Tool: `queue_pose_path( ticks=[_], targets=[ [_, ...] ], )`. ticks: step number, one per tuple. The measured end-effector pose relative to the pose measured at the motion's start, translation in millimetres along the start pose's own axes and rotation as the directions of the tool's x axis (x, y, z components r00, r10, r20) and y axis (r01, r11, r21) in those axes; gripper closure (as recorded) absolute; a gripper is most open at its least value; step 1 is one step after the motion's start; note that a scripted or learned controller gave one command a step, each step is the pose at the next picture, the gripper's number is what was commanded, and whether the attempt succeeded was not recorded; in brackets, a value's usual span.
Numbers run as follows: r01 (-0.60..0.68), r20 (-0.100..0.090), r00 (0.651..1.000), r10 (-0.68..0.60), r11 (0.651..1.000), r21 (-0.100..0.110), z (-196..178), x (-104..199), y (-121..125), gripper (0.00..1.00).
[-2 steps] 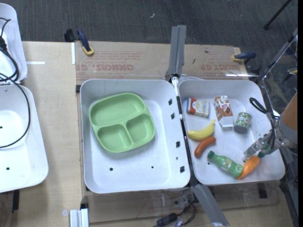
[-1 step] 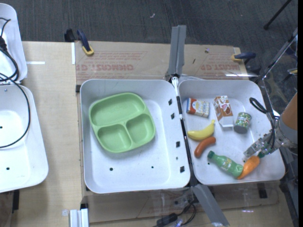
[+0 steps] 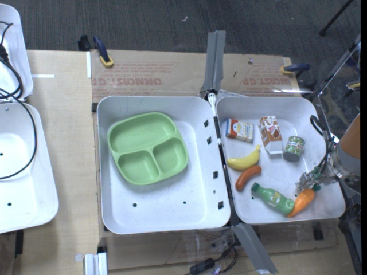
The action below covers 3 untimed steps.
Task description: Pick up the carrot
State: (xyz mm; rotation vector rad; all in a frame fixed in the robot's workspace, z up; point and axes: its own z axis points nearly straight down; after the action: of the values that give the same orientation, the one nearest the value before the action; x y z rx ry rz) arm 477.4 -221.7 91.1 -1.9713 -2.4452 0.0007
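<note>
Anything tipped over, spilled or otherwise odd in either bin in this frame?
Nothing spilled or damaged. The green bottle lies on its side in the right bin, its base touching the carrot by the gripper. The green plate sits slightly askew in the left bin.

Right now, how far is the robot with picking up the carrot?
Done: the claw has reached the right bin and sits just above the leafy end of the carrot. In hand: lining up for the grasp; whether it touches the carrot is not clear. Left: the carrot lies on the bin floor beside the green bottle, so gripping and lifting are not yet done.
</note>
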Motion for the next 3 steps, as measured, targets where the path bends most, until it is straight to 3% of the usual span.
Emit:
queue_pose_path(
  ticks=[1,2,3],
  targets=[
    [-0.003,-0.001,1.0,0.003,1.0,0.001,0,15,3,0.0],
    [0.293,0.0,0.956,-0.293,0.956,0.0,0,0,0,0.0],
    [0.291,0.0,0.957,-0.291,0.957,-0.001,-9,0,1,1.0]
  ],
)
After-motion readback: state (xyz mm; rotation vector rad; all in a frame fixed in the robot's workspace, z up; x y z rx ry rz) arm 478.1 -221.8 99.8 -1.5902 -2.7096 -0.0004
